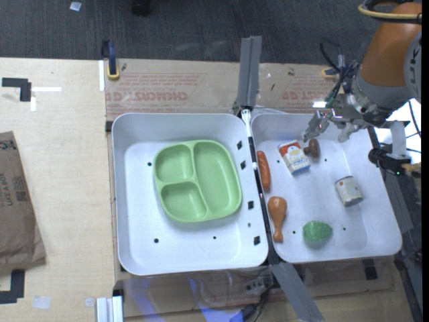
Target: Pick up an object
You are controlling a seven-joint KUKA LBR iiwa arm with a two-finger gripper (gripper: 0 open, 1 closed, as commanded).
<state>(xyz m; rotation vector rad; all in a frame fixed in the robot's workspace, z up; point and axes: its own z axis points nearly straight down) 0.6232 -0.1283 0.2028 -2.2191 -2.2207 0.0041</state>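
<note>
Camera view: end effector (pixel 327 128) spread open above the right bin (pixel 375 240), holding nothing.

a pale wooden bench (pixel 60 180) spans the near ground, with a brown cardboard sheet (pixel 174 86) lying flat at its far side, a brown paper bag (pixel 17 200) at the left edge, and dark grey carpet (pixel 188 12) beyond.

Carton (pixel 293 158): small, white and red, tilted, near the right bin's far edge.
Sausage (pixel 264 170): along its left wall.
Drumstick (pixel 276 215): near left wall.
Can (pixel 348 190): toward right edge.
Green lump (pixel 316 232): near front edge.
</note>
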